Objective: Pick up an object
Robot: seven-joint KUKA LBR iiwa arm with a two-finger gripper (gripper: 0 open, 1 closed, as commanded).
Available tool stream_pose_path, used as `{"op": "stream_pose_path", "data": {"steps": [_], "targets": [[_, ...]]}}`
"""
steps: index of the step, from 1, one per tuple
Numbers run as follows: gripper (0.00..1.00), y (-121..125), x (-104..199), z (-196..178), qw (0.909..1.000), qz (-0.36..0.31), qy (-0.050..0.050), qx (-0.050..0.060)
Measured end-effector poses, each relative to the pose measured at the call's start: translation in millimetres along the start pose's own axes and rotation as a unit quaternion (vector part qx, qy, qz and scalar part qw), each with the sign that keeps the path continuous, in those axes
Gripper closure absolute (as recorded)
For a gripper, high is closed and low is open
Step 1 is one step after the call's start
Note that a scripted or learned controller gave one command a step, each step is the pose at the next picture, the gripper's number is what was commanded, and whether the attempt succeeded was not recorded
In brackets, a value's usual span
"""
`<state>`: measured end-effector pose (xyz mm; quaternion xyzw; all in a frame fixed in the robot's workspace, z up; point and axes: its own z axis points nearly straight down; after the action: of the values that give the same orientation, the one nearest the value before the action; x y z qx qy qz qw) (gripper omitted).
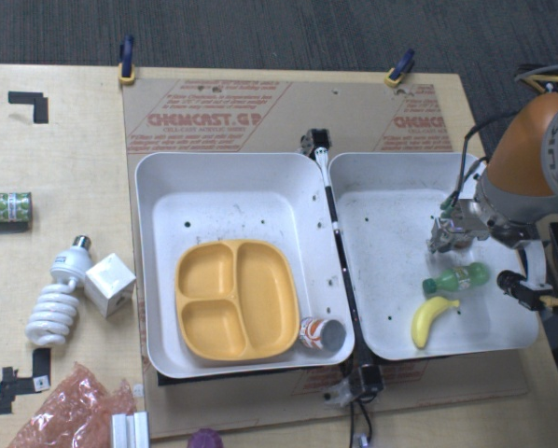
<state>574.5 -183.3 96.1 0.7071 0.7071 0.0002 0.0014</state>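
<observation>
The bench (55,157) is a pale wood-toned surface, bordered at the top by dark grey carpet (260,7). A brown board (260,110) printed with red lettering lies on the bench, held at its far edge by two blue-and-yellow clamps (127,61). Two shallow white bins rest on the board side by side, touching along a shared black seam.

The left bin (158,213) contains a yellow divided plate (237,299) with three compartments, and a small cup (322,334) lying on its side in the near right corner, just beside the plate.

The right bin (382,241) contains a green bottle (456,278) lying on its side and a yellow banana (430,319) just below it, near the bin's near right corner. The two items lie close together, almost touching.

Outside the bins, on the left of the bench: a green can (9,208), a spiral light bulb (57,297), a white cube (110,283) touching the bulb's base, and a pink mesh bag (69,413) at the near edge.

The arm enters from the right, orange band (531,147) uppermost. The gripper (447,236) sits low in the right bin, near its right wall. Whether its tips are spread or pressed together cannot be determined from this angle. The green bottle lies just below the gripper, apart from it; the banana lies further below.
</observation>
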Motion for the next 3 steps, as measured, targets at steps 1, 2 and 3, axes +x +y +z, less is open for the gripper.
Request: {"op": "stream_pose_path", "data": {"steps": [1,2,3], "targets": [[0.00,0.0,0.1,0.0,1.0000,0.000,0.000,0.000],[0.00,-82.0,-22.5,3.3,1.0000,0.001,0.001,0.001],[0.00,28.0,-27.9,2.8,1.0000,-0.002,0.001,0.000]]}}
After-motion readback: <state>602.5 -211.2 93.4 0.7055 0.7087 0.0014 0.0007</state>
